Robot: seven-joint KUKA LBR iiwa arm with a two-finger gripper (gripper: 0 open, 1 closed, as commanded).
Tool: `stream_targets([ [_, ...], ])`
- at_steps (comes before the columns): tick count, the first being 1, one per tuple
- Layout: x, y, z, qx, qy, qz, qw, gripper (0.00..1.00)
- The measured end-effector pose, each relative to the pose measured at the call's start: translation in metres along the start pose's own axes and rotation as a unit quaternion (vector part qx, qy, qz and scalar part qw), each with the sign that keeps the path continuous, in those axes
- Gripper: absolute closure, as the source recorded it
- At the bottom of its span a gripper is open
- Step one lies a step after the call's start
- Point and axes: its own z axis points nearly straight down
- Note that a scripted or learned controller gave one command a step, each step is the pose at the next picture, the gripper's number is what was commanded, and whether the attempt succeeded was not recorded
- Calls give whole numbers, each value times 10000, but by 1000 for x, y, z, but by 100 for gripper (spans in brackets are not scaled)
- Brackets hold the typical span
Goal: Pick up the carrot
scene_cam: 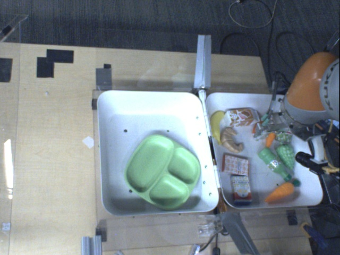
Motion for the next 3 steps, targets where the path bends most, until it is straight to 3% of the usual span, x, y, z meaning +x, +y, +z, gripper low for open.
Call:
stream_targets([
  [1, 50, -46, -98, 60, 7, 662, 9978, 100],
  [2, 30, -31, -213, 55, 9, -210, 9998, 100],
  [3, 30, -31, -213, 58, 9, -214, 9998, 0],
])
